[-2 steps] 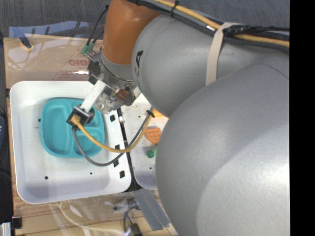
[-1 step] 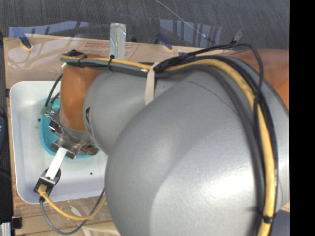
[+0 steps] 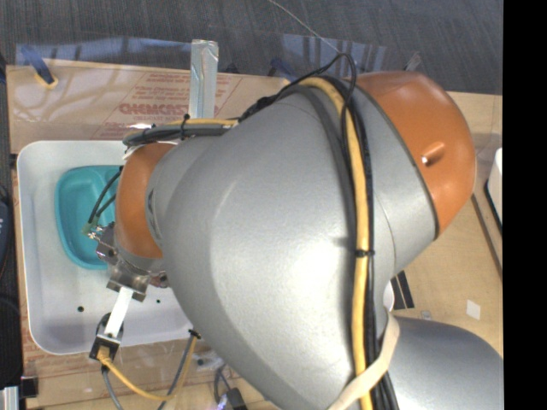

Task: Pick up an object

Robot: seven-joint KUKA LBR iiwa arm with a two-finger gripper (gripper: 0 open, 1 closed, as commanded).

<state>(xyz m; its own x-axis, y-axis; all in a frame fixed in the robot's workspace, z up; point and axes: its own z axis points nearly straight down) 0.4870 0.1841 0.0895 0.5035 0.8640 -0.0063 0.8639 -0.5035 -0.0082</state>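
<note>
- Dish [image 3: 79,212] is teal and glossy, a rounded rectangle with a raised rim and a shallow hollow. Its right side is hidden under the arm.
- It lies inside the white bin [image 3: 34,254], toward the bin's far left corner.
- The gripper [image 3: 104,236] hangs over the bin's middle. Honestly can't tell if it's wide, narrow or holding anything.
- The grey arm [image 3: 282,246] with its orange band [image 3: 137,203] covers the bin's whole right side.
- Brown cardboard [image 3: 85,92] with red print lies just beyond the bin's far rim.
</note>
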